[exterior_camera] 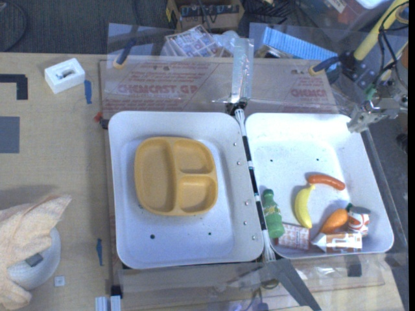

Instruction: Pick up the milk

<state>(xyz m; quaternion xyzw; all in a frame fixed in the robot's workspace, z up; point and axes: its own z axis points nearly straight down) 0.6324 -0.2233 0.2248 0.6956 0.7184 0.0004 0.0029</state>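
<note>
Two white bins sit side by side on the desk (52,154). The left bin (123,238) carries a yellow divided plate (175,175), set toward its middle.

The right bin (292,141) holds everything else, clustered along its near edge. The milk carton (340,241) lies on its side in the near right corner, white with a red stripe. An orange carrot (335,220) lies just above it, touching or nearly so, with a small red-and-white can (358,222) at its right. A yellow banana (303,205) lies toward the bin's middle, a sausage (326,181) just beyond it. A green bottle (272,214) lies along the left wall, and a flat pink-printed packet (293,236) rests between bottle and carton.

The tool (369,112) hangs at the far right corner of the right bin, well apart from the milk. Cannot tell how the tool is set; too small and cluttered there.
</note>
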